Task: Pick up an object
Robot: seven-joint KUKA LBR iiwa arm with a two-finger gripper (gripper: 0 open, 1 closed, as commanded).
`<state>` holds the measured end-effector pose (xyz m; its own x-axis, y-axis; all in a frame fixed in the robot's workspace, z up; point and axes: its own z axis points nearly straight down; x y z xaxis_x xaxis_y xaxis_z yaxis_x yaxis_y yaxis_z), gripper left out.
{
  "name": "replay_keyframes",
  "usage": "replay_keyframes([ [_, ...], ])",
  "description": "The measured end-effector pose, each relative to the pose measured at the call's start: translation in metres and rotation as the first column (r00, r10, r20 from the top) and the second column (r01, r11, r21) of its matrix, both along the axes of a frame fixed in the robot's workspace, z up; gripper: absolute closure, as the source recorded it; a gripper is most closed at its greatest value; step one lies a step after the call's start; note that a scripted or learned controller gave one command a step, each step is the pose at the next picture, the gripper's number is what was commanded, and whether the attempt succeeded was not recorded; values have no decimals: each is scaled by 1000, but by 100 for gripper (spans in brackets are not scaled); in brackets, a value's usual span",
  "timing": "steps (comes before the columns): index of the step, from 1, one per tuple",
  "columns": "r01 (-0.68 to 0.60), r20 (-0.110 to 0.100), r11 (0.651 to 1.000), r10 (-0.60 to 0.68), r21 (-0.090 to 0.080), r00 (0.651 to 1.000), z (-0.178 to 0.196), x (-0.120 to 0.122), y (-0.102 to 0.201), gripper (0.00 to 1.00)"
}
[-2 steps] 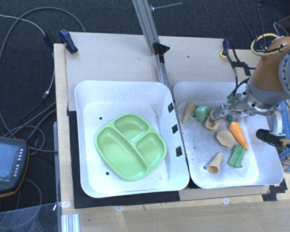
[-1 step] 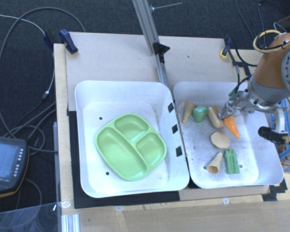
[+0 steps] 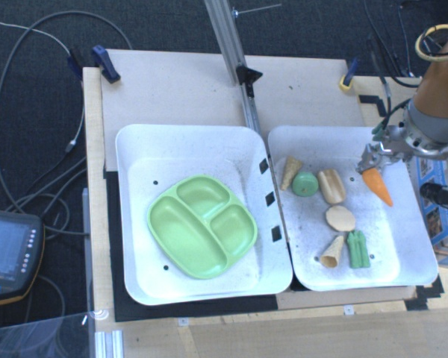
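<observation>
My gripper (image 3: 372, 162) hangs over the far right part of the right bin (image 3: 411, 263), below the grey arm with its orange band. An orange carrot (image 3: 378, 187) lies slantwise just under the gripper, its thick end right at the gripper's tip; whether it is gripped is hidden. To the left in the same bin are a green ball (image 3: 305, 184), a tan cone (image 3: 290, 173), a tan roll (image 3: 331, 186), a beige oval piece (image 3: 340, 218), another tan cone (image 3: 332, 251) and a green block (image 3: 358, 249).
The left bin (image 3: 134, 155) holds a light green divided plate (image 3: 201, 226). A metal post (image 3: 224, 21) rises at the back between the bins. Cables and a tablet (image 3: 7, 256) lie on the floor to the left.
</observation>
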<state>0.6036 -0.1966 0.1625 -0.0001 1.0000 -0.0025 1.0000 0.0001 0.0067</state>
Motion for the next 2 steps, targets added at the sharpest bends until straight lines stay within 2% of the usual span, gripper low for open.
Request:
replay_keyframes([
  [2, -2, 0, 1000, 2, 1, 1000, 90, 3, 0, 100],
])
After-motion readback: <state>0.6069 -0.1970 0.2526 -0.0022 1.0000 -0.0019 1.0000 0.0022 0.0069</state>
